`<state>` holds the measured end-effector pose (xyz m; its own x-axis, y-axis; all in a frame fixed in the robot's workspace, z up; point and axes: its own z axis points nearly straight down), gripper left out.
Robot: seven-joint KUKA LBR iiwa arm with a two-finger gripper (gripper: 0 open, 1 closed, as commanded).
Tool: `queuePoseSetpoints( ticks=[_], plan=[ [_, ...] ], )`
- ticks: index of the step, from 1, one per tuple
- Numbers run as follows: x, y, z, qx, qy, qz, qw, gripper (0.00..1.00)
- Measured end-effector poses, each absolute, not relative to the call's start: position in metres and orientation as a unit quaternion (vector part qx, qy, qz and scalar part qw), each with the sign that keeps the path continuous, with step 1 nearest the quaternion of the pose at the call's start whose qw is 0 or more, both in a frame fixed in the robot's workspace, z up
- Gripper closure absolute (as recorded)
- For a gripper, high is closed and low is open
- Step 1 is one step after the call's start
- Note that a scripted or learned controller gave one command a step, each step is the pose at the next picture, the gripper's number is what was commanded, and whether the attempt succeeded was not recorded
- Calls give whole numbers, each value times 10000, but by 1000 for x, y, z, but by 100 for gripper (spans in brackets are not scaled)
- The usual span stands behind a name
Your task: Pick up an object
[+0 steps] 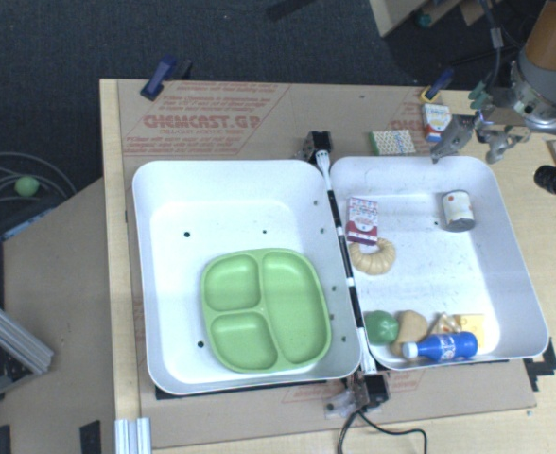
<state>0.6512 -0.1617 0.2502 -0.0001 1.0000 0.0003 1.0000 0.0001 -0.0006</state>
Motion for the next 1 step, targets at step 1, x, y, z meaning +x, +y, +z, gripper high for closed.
queuePoseSetpoints(
  ticks=[1],
  plan=[
    [635, -202, 178, -7075, -7067, 10, 10, 0]
  ],
)
